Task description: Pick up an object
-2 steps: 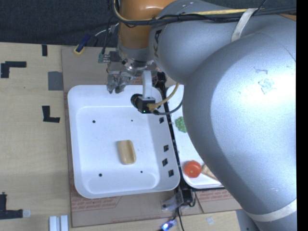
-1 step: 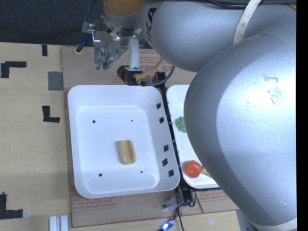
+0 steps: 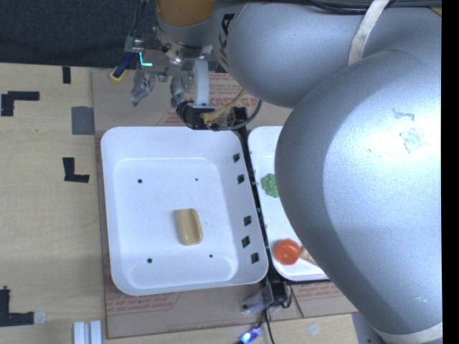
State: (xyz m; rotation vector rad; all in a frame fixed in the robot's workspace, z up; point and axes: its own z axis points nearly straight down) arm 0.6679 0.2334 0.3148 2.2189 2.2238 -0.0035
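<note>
Our gripper (image 3: 166,92) hangs beyond the left bin's (image 3: 115,192) far rim; how its jaws stand we cannot tell. The bun (image 3: 188,226) lies below, so we centre over it before descending.

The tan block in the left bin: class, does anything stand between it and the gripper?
Nothing visible does. The tan block lies alone on the floor of the left bin, with the gripper above the bin's far rim. The green piece and red ball lie in the right bin.
</note>
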